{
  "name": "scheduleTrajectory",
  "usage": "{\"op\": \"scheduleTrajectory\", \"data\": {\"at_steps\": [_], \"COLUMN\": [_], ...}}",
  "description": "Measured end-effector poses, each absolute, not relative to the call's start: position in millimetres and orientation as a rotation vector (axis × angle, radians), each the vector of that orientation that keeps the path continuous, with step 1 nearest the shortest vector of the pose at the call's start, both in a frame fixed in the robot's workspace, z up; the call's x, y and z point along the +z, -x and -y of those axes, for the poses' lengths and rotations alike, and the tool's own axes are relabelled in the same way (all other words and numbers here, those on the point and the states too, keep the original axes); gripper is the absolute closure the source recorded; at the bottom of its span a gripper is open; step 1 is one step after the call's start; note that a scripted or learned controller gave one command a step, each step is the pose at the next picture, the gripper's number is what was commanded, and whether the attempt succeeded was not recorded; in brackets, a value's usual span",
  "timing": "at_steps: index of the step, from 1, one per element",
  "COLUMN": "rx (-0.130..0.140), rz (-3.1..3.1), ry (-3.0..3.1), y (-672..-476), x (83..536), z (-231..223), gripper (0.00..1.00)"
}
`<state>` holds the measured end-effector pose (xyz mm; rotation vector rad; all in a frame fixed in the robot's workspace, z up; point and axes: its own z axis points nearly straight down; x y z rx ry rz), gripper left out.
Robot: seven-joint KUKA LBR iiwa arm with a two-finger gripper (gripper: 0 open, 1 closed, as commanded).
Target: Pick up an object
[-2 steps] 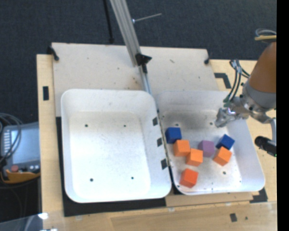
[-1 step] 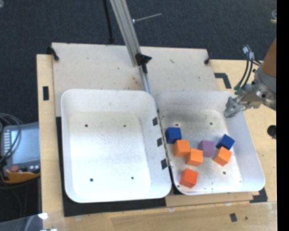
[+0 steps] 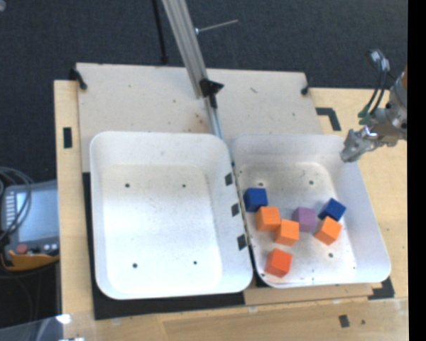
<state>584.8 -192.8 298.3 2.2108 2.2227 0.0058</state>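
Plainly, the metal two-finger hand (image 3: 356, 145) hangs at the right edge of the frame, over the upper right corner of the shallow white right-hand bin (image 3: 358, 222); whether its fingers are spread or pressed together I cannot tell, and nothing is visible between them.

The things to pick lie well below it, clustered in the lower middle of that bin: a dark blue foam cube (image 3: 255, 198), an orange cube (image 3: 268, 218) touching it from below, a second orange cube (image 3: 287, 231), a pale purple cube (image 3: 306, 219), a smaller blue cube (image 3: 333, 209), an orange cube beside it (image 3: 328, 230), and a reddish-orange cube (image 3: 278, 262) nearest the bottom rim.

The likely trouble is crowding. The cubes sit so close that a descending finger could land on a neighbour and push the pile apart, or close on two at once. The reddish-orange cube stands most apart and looks the safest choice.

The wooden tabletop (image 3: 71, 112) also carries a white left-hand bin (image 3: 163, 212), with dark carpet (image 3: 57, 27) beyond and a slanted aluminium post (image 3: 184, 34) at the top.
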Motion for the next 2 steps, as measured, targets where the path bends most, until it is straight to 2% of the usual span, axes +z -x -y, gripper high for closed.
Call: {"op": "scheduleTrajectory", "data": {"at_steps": [2], "rx": [0.000], "rz": [-2.229], "ry": [-2.215], "y": [-556.1], "x": [275], "z": [80], "gripper": [1.00]}}
